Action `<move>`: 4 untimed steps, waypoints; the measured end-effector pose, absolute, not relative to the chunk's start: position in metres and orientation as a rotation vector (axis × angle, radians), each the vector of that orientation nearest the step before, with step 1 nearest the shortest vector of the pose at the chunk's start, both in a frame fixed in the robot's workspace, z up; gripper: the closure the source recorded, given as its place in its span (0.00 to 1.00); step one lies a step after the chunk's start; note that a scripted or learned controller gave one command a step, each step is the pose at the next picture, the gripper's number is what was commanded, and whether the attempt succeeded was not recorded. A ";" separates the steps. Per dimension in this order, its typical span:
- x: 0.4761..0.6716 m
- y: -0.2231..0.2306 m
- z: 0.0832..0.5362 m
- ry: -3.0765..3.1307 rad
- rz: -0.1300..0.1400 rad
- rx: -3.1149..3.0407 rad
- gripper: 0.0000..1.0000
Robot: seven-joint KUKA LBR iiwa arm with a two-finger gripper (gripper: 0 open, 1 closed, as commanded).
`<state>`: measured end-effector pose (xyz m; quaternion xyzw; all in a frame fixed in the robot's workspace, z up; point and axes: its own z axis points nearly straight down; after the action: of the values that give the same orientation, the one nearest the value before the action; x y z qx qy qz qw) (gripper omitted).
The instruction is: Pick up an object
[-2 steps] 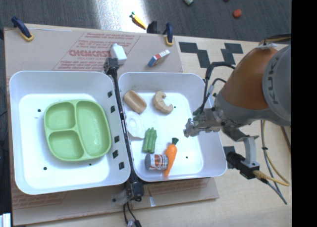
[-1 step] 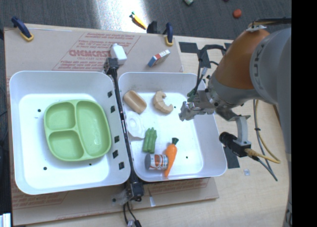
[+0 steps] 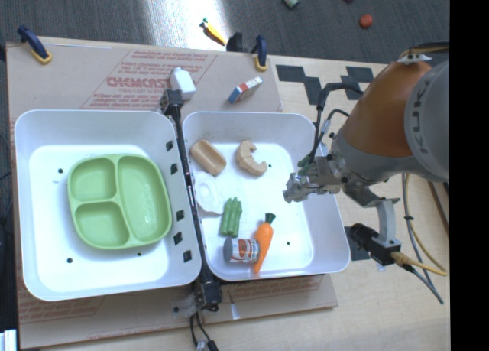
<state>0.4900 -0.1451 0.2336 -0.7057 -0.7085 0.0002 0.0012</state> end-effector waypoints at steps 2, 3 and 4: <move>0.477 -0.129 0.259 -2.229 -0.001 -2.215 1.00; 0.476 -0.142 0.222 -2.227 0.004 -2.213 1.00; 0.477 -0.132 0.254 -2.229 -0.001 -2.216 1.00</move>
<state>0.4775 -0.1325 0.2542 -0.7050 -0.7092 -0.0004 -0.0006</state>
